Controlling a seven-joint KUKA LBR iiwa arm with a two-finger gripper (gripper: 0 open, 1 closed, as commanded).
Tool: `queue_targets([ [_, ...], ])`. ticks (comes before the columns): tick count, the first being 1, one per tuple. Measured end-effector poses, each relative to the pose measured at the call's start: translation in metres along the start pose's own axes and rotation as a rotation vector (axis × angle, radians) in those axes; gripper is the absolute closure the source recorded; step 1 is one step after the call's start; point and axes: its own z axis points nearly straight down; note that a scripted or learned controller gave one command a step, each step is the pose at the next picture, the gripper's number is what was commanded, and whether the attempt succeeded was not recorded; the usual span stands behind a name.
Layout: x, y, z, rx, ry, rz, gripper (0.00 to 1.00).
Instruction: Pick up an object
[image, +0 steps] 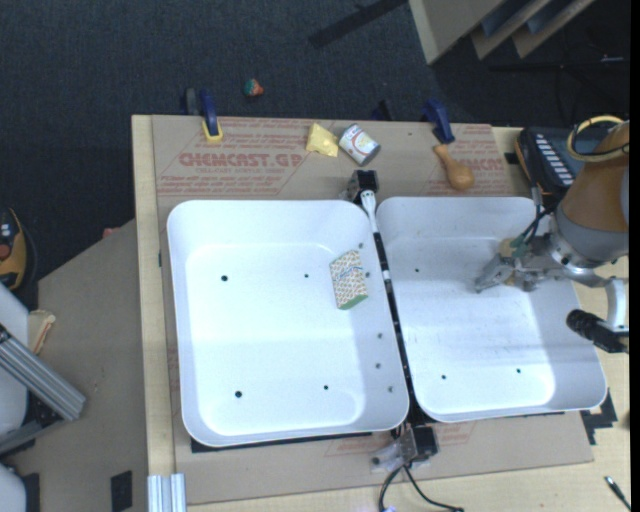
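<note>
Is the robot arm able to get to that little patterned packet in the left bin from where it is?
Probably yes. The gripper is over the right bin, while the patterned packet lies alone in the left bin, near the shared wall. Nothing stands between them except the low bin walls, which the arm should clear by lifting.

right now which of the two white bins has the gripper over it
The right bin. The gripper hangs over its upper half, while the left bin holds the small patterned packet near its right wall, away from the arm.
</note>
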Motion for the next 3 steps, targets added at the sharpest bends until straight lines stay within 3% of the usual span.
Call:
queue_targets([
  [1,-0.004,-0.005,-0.017,-0.001,-0.009,0.003,0.00],
  [2,0.002,0.057,-0.004,-0.004,-0.009,0.001,0.00],
  [3,0.055,0.044,-0.095,-0.013,-0.014,0.000,0.00],
])
